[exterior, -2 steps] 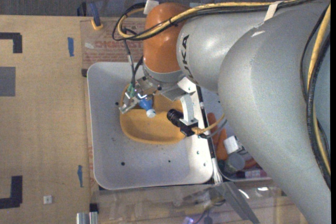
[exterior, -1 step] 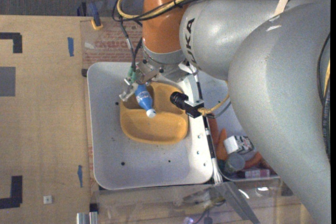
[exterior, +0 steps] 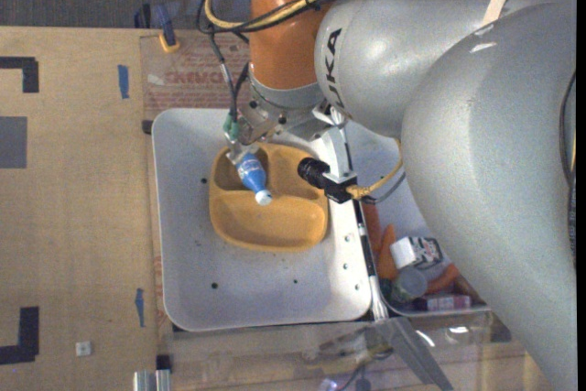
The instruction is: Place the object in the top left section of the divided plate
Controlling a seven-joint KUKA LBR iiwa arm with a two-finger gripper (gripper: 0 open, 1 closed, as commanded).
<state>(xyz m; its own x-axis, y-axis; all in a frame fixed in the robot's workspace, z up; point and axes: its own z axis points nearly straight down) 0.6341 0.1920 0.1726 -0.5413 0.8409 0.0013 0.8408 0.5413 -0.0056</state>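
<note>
Along the lower right of the frame, the right bin (exterior: 430,311) is seen to hold a clutter of small things: an orange carrot-like piece (exterior: 385,254), a white-and-grey item (exterior: 414,250) and a pinkish one (exterior: 447,300), largely overhung by the grey arm (exterior: 458,105). To the left of it lies the left bin (exterior: 183,224), a shallow white tray with rounded corners; its lower half is bare save for a few small dark specks. In the upper middle of this bin a yellow divided plate (exterior: 270,224) is set, with a ridge parting its upper sections from a wide lower one. A small blue bottle (exterior: 251,171) with a white cap is seen tilted over the plate's upper left section, cap pointing toward lower right. The gripper (exterior: 240,135) is placed directly above the bottle's upper end, under the orange band (exterior: 279,14), and the bottle's top is met by its fingertips; whether the bottle is clamped or released cannot be told. A black cable fitting (exterior: 316,174) projects over the plate's upper right section. Open room is left between the plate and the bin's left and lower rims. Beyond the bin, a brown board (exterior: 188,73) and the pale bench (exterior: 64,197) with blue tape marks are seen.
</note>
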